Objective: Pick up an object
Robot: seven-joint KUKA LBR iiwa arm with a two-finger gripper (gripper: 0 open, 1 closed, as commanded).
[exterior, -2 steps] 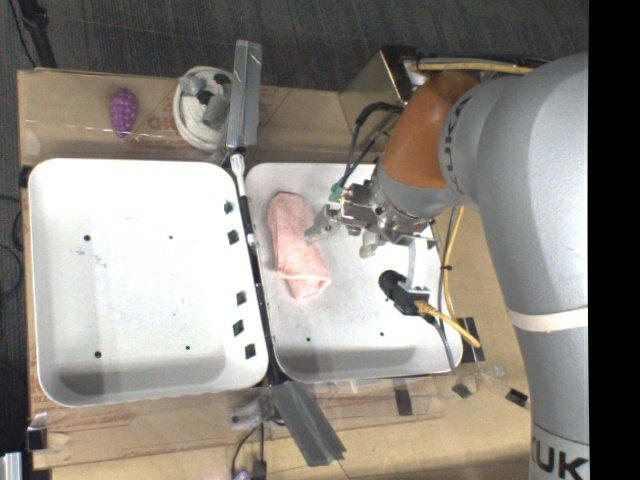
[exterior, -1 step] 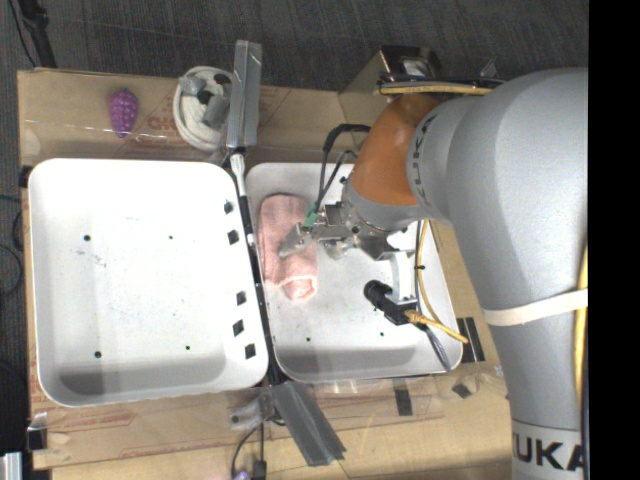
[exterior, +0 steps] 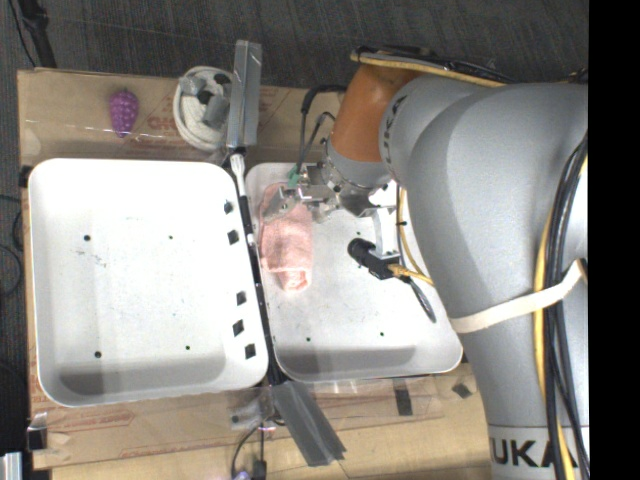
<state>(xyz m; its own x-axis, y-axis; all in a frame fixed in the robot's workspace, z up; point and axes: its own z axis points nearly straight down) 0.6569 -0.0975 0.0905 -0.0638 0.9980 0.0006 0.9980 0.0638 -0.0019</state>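
From my screen, the pincer sits low at the far end of the right bin, just above a pink, soft-looking object that lies by the bin's left wall. I cannot tell whether it is spread, pressed together, or touching the object.

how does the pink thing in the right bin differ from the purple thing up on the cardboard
The pink object is pale, soft-looking and larger; the purple object is dark, small and knobbly like a grape bunch. The pink one lies inside the right bin just below the gripper; the purple one sits outside both bins on the cardboard, far from the arm. Both lie loose.
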